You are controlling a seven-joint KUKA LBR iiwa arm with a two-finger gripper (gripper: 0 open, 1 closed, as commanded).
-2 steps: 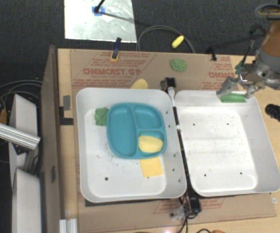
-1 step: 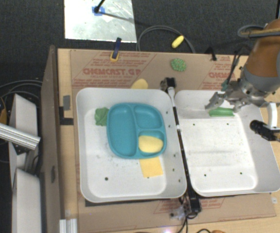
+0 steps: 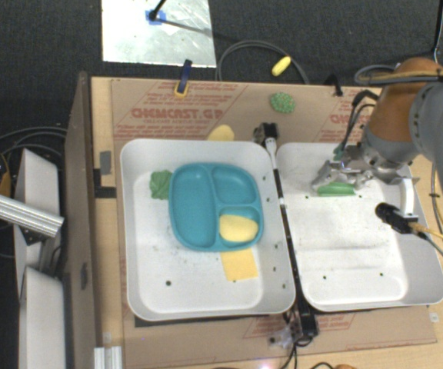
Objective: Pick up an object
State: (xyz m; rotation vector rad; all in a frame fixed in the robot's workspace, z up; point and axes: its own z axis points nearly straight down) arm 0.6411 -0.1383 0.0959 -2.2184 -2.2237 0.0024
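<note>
Two shallow white bins sit side by side on the bench (image 3: 160, 114), which is lined with printed cardboard. The left bin (image 3: 148, 271) holds a teal divided plate (image 3: 198, 206) near its centre. A rounded yellow item (image 3: 238, 227) lies in the lower right compartment of the plate. A flat yellow square (image 3: 240, 265) lies on the bin floor just below the plate, and a green leafy piece (image 3: 160, 183) lies against the left edge of the plate. The right bin (image 3: 352, 271) holds a small flat green object (image 3: 337, 191) in its upper left area, close to the divider between the bins. The arm (image 3: 429, 121) reaches in from the right, and the gripper (image 3: 334, 178) is positioned low, directly over the green object, at its upper edge. It cannot be told whether the gripper is spread or closed, nor whether it touches the green object. Outside the bins, a knobbly green ball (image 3: 283, 102) rests on the cardboard behind the divider, and a pale yellow piece (image 3: 221, 134) lies just behind the rear rim of the left bin.
</note>
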